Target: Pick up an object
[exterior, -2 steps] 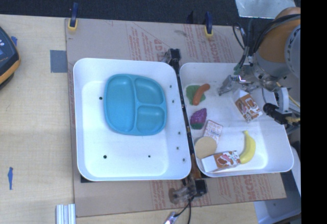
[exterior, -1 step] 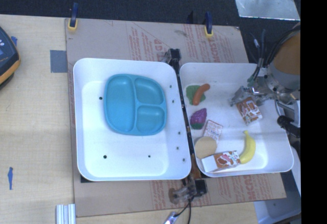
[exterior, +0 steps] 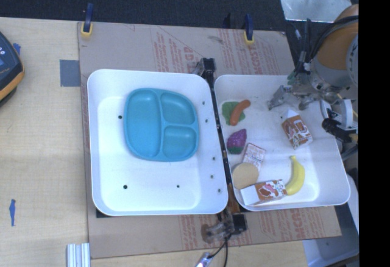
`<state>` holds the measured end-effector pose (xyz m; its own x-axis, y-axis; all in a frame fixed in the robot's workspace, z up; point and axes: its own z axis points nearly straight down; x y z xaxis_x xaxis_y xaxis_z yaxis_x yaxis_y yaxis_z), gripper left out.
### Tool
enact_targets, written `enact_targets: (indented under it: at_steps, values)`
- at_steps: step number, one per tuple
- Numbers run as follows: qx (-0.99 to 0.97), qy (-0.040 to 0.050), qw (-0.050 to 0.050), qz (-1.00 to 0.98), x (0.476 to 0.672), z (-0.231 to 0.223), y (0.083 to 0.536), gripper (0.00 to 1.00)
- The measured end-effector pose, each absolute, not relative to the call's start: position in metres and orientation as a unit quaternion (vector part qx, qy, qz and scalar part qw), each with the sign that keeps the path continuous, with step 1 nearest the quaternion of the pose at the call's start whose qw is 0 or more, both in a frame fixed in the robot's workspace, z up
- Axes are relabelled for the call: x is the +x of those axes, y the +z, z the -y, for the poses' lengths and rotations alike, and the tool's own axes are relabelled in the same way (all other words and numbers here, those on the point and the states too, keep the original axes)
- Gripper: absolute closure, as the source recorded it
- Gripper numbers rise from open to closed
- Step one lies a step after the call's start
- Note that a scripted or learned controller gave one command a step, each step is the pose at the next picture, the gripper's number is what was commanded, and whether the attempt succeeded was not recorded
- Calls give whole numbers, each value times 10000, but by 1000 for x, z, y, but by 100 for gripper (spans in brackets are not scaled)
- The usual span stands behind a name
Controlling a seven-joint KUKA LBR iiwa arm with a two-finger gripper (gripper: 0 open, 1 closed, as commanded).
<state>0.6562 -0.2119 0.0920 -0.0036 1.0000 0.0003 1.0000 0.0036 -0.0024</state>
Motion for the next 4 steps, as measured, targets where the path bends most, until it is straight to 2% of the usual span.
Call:
enact_targets:
  at_steps: [1,2,3,4]
  values:
    - [-7052,18,8,7090,602,212,92,0]
    - [-7046,23,8,7096,602,213,103,100]
    - [-7046,15,16,7096,580,144,118,100]
    - [-7054,-2,10,7089,657,56,193,100]
